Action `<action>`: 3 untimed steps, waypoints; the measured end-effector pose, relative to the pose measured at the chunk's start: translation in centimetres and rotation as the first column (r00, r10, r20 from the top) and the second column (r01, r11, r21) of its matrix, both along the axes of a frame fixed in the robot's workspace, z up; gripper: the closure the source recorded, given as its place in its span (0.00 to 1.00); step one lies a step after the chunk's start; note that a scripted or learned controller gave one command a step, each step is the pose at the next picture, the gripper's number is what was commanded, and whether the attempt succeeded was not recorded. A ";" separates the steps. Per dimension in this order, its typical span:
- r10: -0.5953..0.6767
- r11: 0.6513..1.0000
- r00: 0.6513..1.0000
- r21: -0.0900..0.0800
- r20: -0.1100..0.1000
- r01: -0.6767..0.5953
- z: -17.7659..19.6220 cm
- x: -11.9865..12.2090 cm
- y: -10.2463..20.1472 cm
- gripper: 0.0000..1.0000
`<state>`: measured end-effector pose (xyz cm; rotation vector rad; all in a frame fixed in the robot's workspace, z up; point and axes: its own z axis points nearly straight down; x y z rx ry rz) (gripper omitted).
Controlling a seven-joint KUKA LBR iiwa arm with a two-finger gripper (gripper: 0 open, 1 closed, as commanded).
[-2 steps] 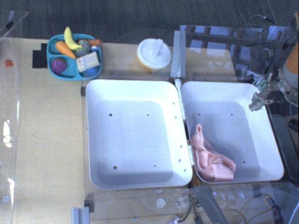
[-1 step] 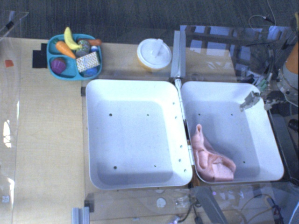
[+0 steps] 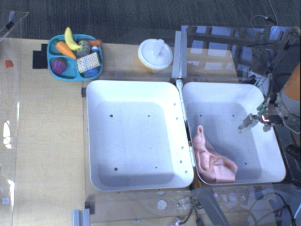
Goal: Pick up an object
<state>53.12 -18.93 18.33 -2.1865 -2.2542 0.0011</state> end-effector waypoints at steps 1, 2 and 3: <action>-0.047 0.999 0.999 -0.001 0.009 0.047 -9.3 -1.5 1.8 0.00; -0.007 1.000 1.000 -0.002 0.019 0.007 -9.3 1.8 8.4 0.00; 0.027 1.000 1.000 -0.001 0.005 -0.027 -3.1 8.1 7.4 0.00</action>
